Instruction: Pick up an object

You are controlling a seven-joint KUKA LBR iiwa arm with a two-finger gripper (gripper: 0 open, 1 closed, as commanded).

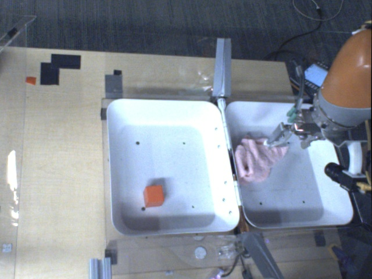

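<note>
A crumpled pale pink cloth (254, 158) lies in the right shallow white plastic bin (302, 211), against that bin's nine o'clock wall. The grey two-finger gripper (281, 138) sits at the cloth's two o'clock edge, fingers closed on a raised corner of the fabric. The orange-banded arm (347, 86) enters from three o'clock. In the left shallow white bin (122, 156), a small orange block (154, 196) rests toward seven o'clock, well apart from the cloth.
</note>
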